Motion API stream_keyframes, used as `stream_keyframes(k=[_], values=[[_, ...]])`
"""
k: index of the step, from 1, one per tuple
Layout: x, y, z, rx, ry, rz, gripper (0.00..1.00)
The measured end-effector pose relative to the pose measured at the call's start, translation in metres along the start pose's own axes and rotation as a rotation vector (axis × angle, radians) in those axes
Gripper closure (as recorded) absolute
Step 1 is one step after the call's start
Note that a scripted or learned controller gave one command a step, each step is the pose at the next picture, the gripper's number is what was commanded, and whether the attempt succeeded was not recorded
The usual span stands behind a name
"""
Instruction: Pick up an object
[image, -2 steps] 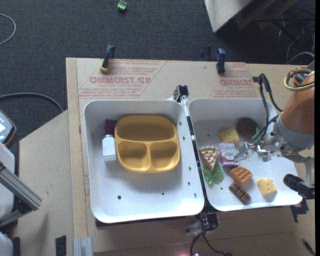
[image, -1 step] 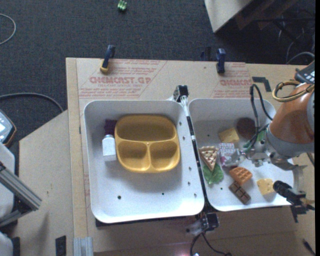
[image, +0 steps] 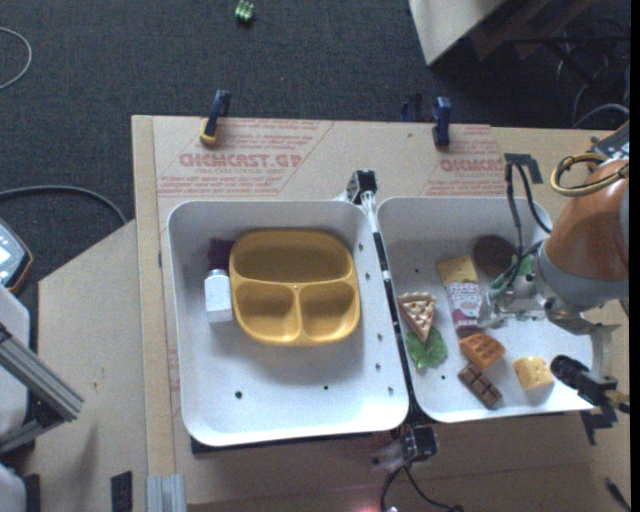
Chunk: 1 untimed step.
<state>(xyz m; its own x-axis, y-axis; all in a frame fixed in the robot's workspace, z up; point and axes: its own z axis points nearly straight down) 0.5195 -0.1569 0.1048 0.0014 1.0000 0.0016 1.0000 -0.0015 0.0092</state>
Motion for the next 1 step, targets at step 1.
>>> stream_keyframes(k=[1], values=[[0.0057, -0.0046, -0.0590, 0.004, -0.004, -0.003, 1.00]])
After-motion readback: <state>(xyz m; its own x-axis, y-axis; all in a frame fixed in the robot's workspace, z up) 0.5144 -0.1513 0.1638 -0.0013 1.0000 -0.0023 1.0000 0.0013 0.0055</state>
